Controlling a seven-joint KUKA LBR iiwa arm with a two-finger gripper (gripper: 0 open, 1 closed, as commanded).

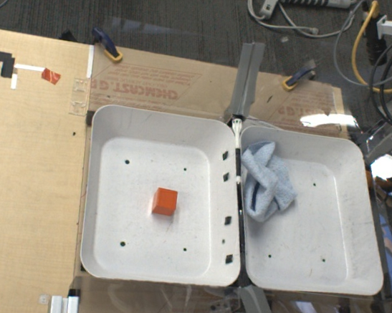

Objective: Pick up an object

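Orange block [165,202]: I see it mid left bin [111,140].
Blue cloth [266,181]: right bin [339,165], left side.
End effector: can't tell its state.

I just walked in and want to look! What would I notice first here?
Probably the bright orange block, sitting alone near the middle of the left white bin. Next, the crumpled light blue cloth, bunched against the left wall of the right white bin.
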